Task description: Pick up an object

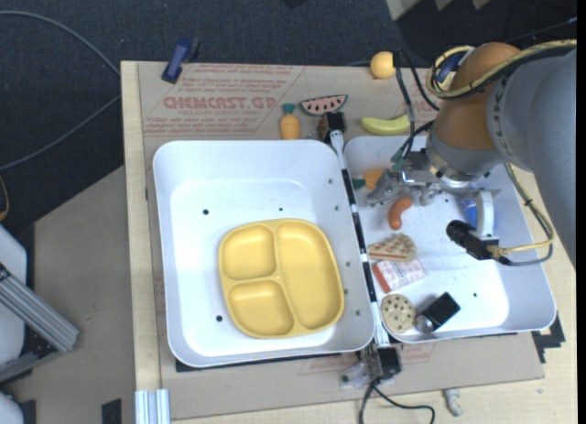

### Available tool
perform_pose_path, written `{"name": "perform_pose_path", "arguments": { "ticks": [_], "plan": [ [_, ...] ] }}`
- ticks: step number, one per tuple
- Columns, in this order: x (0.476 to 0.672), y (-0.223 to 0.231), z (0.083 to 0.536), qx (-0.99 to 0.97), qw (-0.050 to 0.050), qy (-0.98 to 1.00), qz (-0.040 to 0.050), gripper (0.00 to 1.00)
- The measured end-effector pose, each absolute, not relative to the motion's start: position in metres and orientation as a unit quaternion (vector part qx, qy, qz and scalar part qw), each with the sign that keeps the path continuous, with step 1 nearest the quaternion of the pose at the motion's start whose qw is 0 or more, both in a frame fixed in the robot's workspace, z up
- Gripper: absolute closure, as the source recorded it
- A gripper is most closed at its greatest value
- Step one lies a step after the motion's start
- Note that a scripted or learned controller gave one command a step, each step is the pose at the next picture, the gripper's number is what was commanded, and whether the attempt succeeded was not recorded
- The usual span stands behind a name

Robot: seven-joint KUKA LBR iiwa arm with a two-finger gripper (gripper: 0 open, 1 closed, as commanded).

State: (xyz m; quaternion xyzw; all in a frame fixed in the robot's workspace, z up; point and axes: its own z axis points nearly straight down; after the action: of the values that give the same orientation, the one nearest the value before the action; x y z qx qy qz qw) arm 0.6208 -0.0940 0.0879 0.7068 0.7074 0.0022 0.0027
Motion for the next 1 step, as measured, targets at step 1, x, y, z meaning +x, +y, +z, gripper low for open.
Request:
{"name": "perform_pose_path", "arguments": {
  "ticks": [1],
  "plan": [
    [0.6025, -0.0992, 0.0846, 0.707, -0.001, 0.707, -0.0006, 0.00]
  ]
}}
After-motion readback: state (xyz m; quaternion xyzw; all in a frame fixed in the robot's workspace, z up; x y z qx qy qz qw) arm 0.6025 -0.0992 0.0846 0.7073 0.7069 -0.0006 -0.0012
